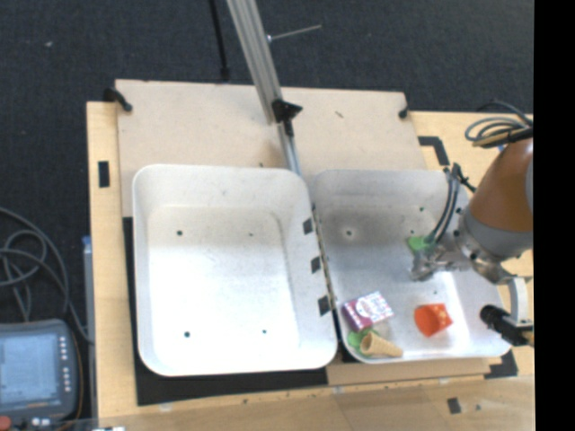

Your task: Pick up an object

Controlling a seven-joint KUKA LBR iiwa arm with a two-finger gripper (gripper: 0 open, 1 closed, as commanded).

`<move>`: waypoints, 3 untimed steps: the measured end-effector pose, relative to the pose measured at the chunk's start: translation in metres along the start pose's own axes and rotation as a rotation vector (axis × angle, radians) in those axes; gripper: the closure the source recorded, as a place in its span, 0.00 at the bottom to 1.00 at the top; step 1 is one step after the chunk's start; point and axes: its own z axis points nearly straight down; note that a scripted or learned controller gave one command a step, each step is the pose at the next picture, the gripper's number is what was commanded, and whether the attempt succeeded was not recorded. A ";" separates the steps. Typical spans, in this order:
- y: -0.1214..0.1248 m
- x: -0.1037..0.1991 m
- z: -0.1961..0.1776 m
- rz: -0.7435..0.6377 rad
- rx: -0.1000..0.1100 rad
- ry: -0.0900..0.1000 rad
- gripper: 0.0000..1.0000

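Gripper point(422, 268) low in the right bin point(377, 191), its opening impossible to tell, beside a green piece point(416, 241); red cup point(433, 320), purple carton point(368, 310) and cone point(381, 345) lie nearer the front.

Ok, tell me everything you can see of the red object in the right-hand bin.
The red object is small, blocky and orange-red, looking like smooth plastic, with a narrower top and a wider base. It lies on the white floor of the right bin, toward the near right corner. Nothing touches it: the ice-cream cone toy and purple-and-white carton lie apart to its left, and the hand is above it in the picture, apart from it.
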 end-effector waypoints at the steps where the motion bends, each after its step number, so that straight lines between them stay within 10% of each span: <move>1: -0.004 -0.008 -0.048 -0.003 -0.001 -0.002 1.00; 3: -0.001 -0.015 -0.111 -0.013 0.003 -0.001 1.00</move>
